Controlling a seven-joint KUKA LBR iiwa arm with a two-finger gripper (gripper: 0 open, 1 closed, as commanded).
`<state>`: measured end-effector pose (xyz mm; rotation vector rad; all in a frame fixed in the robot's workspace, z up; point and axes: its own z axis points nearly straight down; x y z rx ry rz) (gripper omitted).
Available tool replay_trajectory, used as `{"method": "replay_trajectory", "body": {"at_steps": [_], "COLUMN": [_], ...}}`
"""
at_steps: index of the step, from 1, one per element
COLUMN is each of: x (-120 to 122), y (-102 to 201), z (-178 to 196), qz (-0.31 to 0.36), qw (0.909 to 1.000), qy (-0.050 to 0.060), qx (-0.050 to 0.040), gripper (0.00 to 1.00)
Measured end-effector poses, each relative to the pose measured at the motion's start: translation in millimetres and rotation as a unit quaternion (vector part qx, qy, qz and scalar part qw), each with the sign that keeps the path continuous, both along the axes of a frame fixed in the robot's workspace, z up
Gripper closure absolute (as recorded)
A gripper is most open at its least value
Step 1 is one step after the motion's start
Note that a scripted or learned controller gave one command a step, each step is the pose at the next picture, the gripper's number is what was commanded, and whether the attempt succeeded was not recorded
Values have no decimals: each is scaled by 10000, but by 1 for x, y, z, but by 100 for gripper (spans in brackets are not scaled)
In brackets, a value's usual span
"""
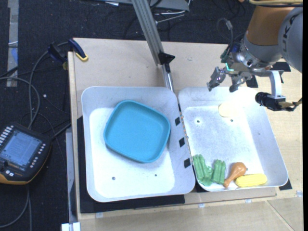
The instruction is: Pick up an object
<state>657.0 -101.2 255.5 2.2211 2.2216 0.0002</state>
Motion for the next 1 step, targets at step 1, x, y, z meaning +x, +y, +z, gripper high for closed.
{"method": "replay_trajectory", "body": {"at_steps": [1], "x": [0], "y": [0], "z": [0], "qz": [0], "qw": [10000], "qy": [1], "qx": [0], "gripper": [0]}}
